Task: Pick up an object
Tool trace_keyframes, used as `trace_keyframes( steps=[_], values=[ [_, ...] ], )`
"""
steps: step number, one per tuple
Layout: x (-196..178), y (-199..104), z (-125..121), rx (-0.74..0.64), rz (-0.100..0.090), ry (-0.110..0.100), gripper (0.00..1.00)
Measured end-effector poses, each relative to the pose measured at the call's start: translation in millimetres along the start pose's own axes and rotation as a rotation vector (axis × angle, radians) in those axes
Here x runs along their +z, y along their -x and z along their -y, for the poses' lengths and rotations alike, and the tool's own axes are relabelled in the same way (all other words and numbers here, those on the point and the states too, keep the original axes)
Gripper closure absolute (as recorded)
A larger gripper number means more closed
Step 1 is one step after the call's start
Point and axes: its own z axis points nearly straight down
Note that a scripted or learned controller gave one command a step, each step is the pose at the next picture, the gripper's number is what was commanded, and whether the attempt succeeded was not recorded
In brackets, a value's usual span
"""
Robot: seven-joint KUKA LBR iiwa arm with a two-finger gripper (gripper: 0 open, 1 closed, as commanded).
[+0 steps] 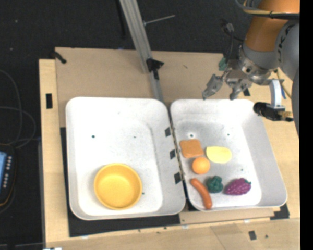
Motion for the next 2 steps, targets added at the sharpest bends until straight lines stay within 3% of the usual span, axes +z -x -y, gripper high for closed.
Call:
trace_keyframes(
  steps=[1,2],
  values=[
    [-0.1,0.3,0.1,0.0,0.001,0.0,0.0],
    [46.2,-5.8,-3.4,0.0,-0.001,-0.004,0.0]
  ],
)
